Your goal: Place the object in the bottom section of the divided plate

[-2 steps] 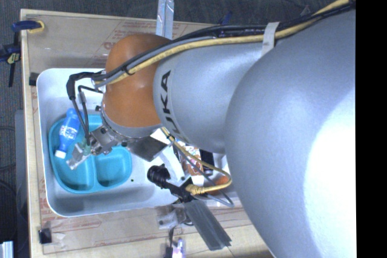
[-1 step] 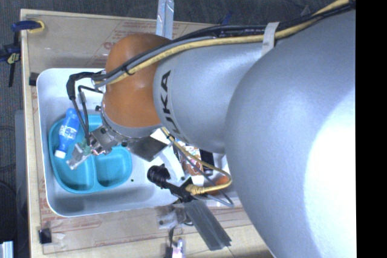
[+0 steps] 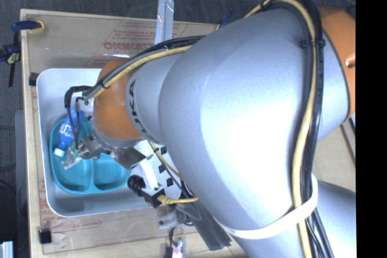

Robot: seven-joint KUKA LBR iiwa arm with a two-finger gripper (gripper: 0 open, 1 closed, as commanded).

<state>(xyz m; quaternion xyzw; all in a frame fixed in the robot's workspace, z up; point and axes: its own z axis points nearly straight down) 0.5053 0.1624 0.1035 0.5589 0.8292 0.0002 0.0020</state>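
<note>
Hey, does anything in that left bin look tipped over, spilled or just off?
Nothing spilled or broken that I can see. The blue divided plate sits flat in the white bin, with the gripper low over its left part. The arm hides much of the bench.

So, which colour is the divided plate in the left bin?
Blue; the divided plate shows in the camera view.

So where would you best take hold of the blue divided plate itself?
By the raised outer rim of the blue divided plate, near the camera, coming straight down from above. The plate lies flat in the white bin, and the gripper and arm cover its far side.
</note>
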